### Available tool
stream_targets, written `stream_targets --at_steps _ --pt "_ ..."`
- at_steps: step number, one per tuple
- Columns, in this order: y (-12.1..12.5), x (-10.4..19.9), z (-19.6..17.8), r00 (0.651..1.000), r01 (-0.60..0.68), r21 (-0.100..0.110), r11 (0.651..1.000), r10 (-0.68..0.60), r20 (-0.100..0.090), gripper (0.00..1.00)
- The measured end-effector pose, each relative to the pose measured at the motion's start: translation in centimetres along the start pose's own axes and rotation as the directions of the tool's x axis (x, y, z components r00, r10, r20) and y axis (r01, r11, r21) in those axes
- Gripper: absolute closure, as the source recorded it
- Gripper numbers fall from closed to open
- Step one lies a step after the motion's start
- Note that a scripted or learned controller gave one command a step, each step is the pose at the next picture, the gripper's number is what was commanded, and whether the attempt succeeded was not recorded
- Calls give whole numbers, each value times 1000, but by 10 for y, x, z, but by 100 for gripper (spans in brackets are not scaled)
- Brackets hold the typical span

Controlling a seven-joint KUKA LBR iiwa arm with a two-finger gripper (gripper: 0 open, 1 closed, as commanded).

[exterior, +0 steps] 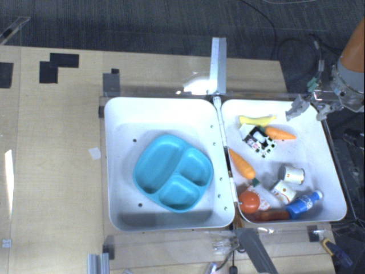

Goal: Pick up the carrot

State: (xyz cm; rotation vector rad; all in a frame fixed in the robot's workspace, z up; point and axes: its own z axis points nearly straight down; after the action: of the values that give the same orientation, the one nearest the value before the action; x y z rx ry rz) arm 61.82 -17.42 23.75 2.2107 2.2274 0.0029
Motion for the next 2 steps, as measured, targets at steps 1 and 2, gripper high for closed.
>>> stream_targets --at_steps 1,2 --pt "-17 -16 -21 981 195 -2 981 -195 2 0" --pt "8 -24 119 907 420 -2 907 -420 1 0"
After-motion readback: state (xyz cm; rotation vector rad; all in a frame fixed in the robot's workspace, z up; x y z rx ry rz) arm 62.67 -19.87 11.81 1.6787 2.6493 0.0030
